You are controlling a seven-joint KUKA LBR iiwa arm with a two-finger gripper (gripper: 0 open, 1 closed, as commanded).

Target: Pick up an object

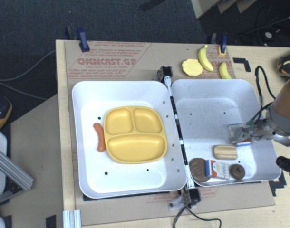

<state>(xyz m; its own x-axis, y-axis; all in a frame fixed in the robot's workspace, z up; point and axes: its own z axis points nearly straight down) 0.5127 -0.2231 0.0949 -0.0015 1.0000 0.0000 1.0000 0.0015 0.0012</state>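
The metal two-finger gripper [238, 133] sits low inside the right-hand shallow white bin [207, 99], near that bin's right side, and whether its fingers are parted or closed cannot be made out. Nothing can be seen between them. Just below it, close but apart, lies a tan bread-roll-shaped toy [225, 152].

Further toward the bin's front edge, three things sit in a row — a round dark brown patty-like disc [198, 169], a small white carton with red and blue print [217, 169] touching it, and a small dark brown ring-shaped doughnut toy [237, 171].

The grey arm [281, 115] reaches in from the right.

In the left white bin [88, 103] rests a yellow plastic plate with three compartments [134, 134], and just beside its left edge lies an orange sausage-shaped toy [100, 137].

On the wooden bench [107, 61] behind the right bin lie two yellow toy bananas [206, 59] and a yellow scalloped disc [192, 67] — all outside the bins.
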